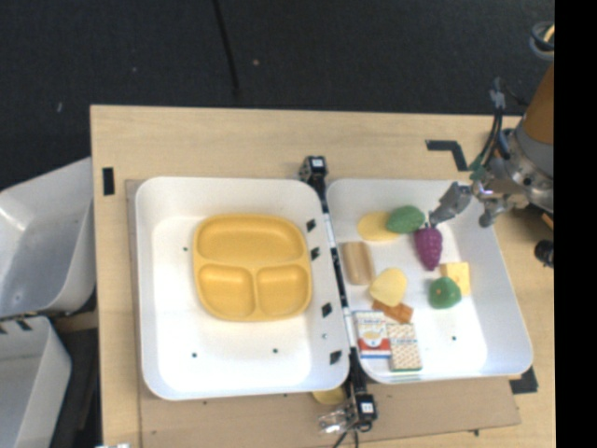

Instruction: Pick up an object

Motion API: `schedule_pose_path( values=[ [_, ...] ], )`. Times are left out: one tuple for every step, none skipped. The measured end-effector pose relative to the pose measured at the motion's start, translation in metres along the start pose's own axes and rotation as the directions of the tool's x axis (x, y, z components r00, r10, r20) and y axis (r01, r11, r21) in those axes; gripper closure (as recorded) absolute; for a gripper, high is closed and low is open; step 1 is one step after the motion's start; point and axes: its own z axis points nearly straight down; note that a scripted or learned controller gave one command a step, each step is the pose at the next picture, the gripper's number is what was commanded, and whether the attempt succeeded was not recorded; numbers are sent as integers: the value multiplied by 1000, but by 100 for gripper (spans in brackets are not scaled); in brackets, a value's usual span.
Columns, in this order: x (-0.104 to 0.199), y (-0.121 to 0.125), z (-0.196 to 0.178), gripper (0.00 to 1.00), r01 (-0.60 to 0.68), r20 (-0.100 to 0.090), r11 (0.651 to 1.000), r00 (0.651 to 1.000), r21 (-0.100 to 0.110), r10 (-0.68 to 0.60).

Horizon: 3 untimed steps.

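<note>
The right bin (485, 339) holds several toy foods: a purple grape bunch (428, 246), a green piece (405, 218), a pale yellow piece (376, 227), a tan stick (355, 262), a yellow lump (389, 286), a green ball (444, 293) and a yellow cube (456, 275). My gripper (469, 211) hangs over the bin's far right part, open, with nothing between its fingers. Its left fingertip (441, 213) sits just above the grape bunch and beside the green piece.
Two small cartons (374, 334) (404, 351) lie at the right bin's near edge, with an orange piece (398, 312) behind them. A yellow divided plate (252, 266) sits in the left bin (168, 343). The wooden bench (205, 143) surrounds both bins.
</note>
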Motion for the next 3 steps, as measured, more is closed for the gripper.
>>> schedule_pose_path(
  values=[
    [24, -12, 159, 0, -3, -1, 1000, 1000, 0, 3],
    [26, -18, 150, 0, -3, 2, 1000, 1000, 1, 3],
    [37, -58, 113, 0, -3, -1, 1000, 1000, 1, 3]
  ],
)
